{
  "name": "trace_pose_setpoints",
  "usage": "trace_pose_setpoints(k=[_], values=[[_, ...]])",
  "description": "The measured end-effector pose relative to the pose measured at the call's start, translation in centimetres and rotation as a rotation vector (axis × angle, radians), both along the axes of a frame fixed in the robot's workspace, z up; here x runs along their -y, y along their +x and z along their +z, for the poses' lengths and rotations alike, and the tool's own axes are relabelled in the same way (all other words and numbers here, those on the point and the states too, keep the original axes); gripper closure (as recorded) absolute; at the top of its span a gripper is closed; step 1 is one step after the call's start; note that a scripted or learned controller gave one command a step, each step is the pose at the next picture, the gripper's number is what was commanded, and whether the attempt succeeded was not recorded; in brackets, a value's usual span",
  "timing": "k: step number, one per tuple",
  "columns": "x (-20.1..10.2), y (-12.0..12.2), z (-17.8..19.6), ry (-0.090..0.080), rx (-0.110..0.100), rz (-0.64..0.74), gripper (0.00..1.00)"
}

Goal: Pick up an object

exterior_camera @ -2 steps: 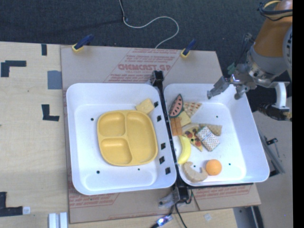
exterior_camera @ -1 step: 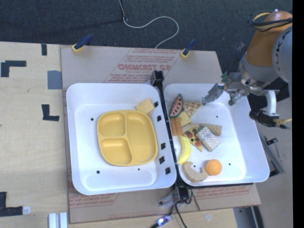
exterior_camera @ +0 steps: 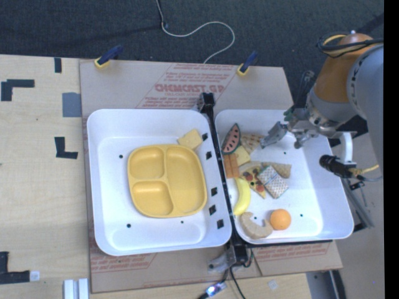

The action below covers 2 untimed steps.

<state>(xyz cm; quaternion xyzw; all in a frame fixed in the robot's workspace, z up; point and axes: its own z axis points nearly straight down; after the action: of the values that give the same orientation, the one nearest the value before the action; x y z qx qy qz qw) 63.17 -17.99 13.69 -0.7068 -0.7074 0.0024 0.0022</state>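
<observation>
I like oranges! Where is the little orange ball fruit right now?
The orange sits in the right bin, near its front edge, just right of the bread slice and below the banana.

Your arm (exterior_camera: 349, 73) comes in from the right — grey body, orange band above the wrist — and bends down toward the left. The gripper (exterior_camera: 285, 137) hangs at its end with two fingers spread apart, one finger (exterior_camera: 270, 136) angled lower left — nothing sits between them.
</observation>
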Motion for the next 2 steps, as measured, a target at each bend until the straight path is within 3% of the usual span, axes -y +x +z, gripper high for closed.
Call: trace_pose_setpoints(k=[1, 2], values=[[-0.1, -0.1, -5.3, 0.000, 0.002, 0.001, 0.00], [-0.1, 0.0, -4.0, -0.001, 0.004, 0.002, 1.00]])
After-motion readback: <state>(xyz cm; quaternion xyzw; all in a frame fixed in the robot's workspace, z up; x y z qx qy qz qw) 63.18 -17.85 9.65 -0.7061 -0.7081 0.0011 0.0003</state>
